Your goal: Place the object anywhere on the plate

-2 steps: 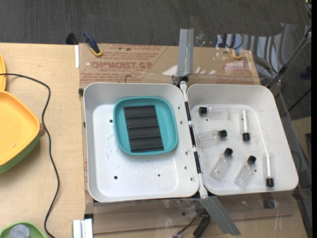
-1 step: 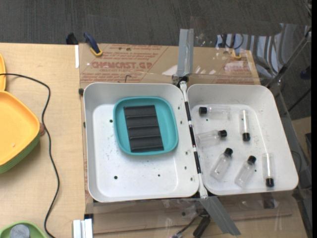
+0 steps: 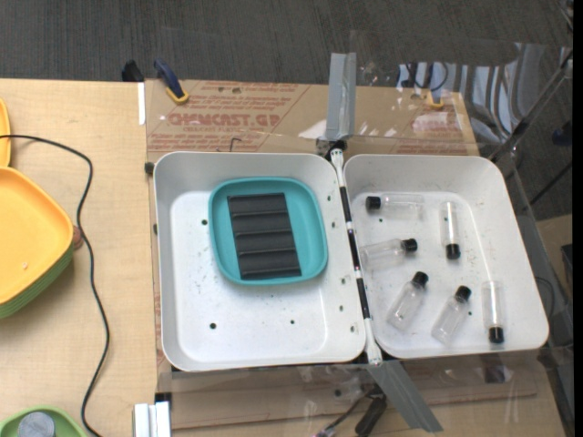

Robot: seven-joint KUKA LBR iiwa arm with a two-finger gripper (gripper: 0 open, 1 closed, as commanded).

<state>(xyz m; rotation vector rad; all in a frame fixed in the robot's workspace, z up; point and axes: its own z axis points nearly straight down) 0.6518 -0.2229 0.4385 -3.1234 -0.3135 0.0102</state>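
A teal square plate (image 3: 312,235) lies in the left white bin (image 3: 182,271), toward its upper middle. A dark ribbed insert (image 3: 263,235) covers the plate's centre. In the right white bin (image 3: 519,244) lie several clear plastic vials with black caps: one (image 3: 392,205) at the upper left, one (image 3: 450,230) upright in the picture near the upper right, one (image 3: 386,251) in the middle, and others (image 3: 407,299) (image 3: 451,314) (image 3: 493,309) along the lower part.
A cardboard sheet (image 3: 273,116) lies behind the bins. Yellow and green dishes (image 3: 27,244) stack at the left on the wooden bench, crossed by a black cable (image 3: 91,244). A metal post (image 3: 341,98) rises behind the seam between the bins.
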